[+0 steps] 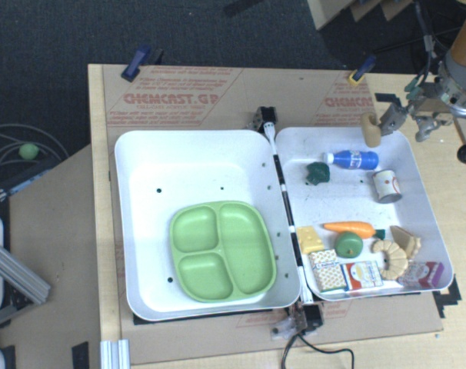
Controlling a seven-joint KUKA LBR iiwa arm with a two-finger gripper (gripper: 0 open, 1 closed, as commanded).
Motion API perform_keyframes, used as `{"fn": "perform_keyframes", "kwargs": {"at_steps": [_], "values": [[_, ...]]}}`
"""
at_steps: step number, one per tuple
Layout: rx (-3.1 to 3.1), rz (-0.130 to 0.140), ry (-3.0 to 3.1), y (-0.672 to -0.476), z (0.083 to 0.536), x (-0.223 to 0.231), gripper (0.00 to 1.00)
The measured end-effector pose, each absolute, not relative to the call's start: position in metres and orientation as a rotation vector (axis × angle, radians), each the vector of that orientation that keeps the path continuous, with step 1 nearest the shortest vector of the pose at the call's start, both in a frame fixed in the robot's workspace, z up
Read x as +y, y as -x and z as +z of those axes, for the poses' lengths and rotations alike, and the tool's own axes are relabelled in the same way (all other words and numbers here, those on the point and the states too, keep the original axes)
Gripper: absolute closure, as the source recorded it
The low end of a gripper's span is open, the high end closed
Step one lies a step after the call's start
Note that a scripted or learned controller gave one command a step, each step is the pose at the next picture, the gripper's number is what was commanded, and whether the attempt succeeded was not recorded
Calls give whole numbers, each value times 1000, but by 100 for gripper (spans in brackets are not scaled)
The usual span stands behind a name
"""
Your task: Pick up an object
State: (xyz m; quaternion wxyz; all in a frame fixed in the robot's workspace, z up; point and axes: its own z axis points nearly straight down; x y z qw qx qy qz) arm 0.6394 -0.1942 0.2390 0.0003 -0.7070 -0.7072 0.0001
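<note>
Metal jaws (pixel 406 120) spread open, nothing between, above glossy white bin (pixel 417 177); smooth blue bottle (pixel 354 160) nearby.

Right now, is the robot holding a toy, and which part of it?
Nothing is held. The gripper hangs over the right bin's top right corner, with no toy between its fingers. The tan piece beside it looks free.

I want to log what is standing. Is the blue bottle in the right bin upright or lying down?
Lying down. The blue bottle rests on its side on the right bin floor, its long axis running left-right across the view.
</note>
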Motion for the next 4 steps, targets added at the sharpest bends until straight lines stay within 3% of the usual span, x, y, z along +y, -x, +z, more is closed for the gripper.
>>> {"fn": "perform_keyframes", "kwargs": {"at_steps": [1,2,3,4], "values": [[-2221,2,2217,-660,142,-131,0],[-2231,1,2224,-669,91,-99,0],[-2225,-4,2221,-668,186,-55,0],[-2220,2,2222,-599,185,-73,0]]}}
